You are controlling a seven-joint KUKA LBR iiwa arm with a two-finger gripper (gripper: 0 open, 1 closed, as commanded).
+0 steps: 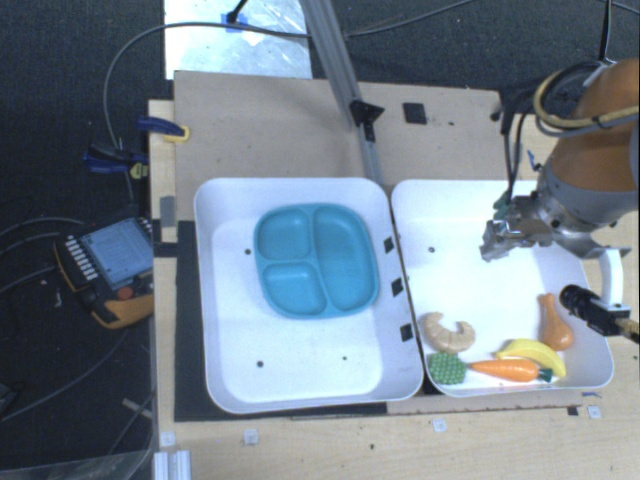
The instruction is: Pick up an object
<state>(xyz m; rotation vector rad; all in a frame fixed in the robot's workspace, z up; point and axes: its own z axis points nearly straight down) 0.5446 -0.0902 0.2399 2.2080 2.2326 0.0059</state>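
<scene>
We see two shallow white bins side by side on the bench. The left bin (230, 358) holds a blue divided plate (316, 259) with three compartments, lying flat toward the far part of that bin.

The right bin (450, 218) carries a small cluster of toy foods along its near edge. A tan croissant (449, 333) lies near the left wall, and just beside it, nearer to us, sits a green broccoli piece (447, 369). To the right of the broccoli an orange carrot (506, 370) lies on its side, touching or almost touching a yellow banana (534, 355) behind it. Farther right, a brown drumstick (555, 321) stands tilted close to the right wall.

The arm (598, 138) reaches in from the right, its orange band visible above the wrist. The gripper (497, 240) hangs over the far half of the right bin, well apart from the toy foods. Nothing shows between its fingers; whether they stand wide or narrow we cannot tell from this slant.

Left of the bench, on the dark floor, lies a handheld control pendant (108, 266) with cables.
</scene>
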